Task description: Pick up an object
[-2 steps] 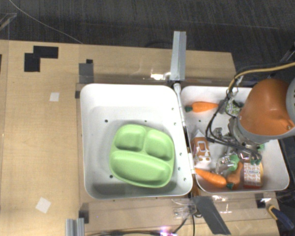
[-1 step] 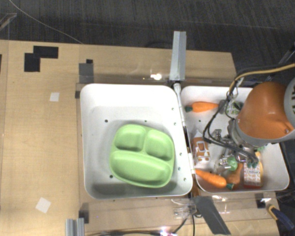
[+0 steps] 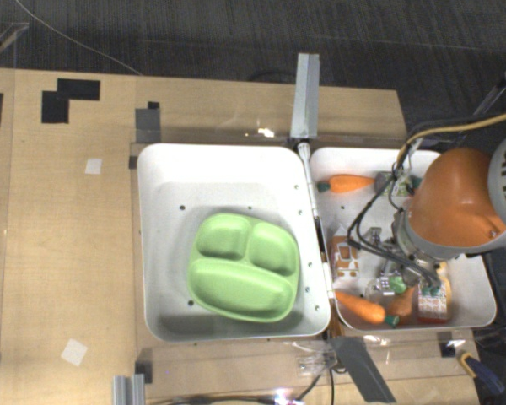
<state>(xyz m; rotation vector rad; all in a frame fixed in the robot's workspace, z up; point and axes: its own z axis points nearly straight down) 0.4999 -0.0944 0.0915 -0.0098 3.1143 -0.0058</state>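
— Two bins on the desk (image 3: 59, 251); what was in each?

— I saw a green divided plate (image 3: 244, 266) in the left bin (image 3: 164, 184). In the right bin (image 3: 481, 298), one carrot (image 3: 352, 184) lay near the far wall and another carrot (image 3: 360, 308) near the front.

— And the gripper (image 3: 391, 283)?

— It hung low over the right bin, just beside the front carrot. Whether its fingers were apart or together, I couldn't tell.
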